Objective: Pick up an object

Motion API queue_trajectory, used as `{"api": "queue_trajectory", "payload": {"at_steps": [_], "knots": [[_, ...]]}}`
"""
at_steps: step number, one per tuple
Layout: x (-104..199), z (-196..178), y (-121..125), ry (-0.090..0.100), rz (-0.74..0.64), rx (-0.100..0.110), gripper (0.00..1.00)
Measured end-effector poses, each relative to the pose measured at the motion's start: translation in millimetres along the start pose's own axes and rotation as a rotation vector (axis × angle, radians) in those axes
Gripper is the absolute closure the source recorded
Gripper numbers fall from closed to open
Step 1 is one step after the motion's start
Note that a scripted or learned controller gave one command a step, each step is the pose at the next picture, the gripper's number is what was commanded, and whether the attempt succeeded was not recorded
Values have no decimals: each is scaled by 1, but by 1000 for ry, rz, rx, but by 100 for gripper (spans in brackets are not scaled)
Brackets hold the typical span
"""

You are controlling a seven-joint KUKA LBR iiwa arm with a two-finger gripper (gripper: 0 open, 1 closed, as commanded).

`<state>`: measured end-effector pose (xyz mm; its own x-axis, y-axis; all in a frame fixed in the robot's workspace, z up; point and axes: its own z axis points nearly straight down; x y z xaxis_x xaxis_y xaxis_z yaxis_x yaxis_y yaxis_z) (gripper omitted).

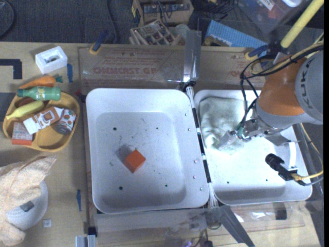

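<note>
You have 2 shallow white bins side by side. In the left bin (103,189), 1 orange block (135,160) sits near the middle of the floor, turned corner-on. A grey patch at its upper left is too blurred to make out.

In the right bin (257,189), a pale crumpled cloth (218,115) lies along the left wall, toward the far end. It is almost the same white as the bin, so its edges are hard to trace.

The arm (281,94) reaches in from the right, where it is cut off. The gripper (233,136) is low at the cloth's near edge, well apart from the block. Brightness washes it out there, so you cannot tell whether it is spread or closed, or whether it touches the cloth.

Left of the bins, a yellow bowl (61,144) holds small packets and toy foods, which are too small to name with certainty.
</note>
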<state>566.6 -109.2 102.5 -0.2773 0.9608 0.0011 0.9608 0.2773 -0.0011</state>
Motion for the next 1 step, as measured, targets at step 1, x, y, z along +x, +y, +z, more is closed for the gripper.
{"api": "queue_trajectory", "payload": {"at_steps": [1], "knots": [[-4, 13, 51, -5, 190, -10, 0]]}}
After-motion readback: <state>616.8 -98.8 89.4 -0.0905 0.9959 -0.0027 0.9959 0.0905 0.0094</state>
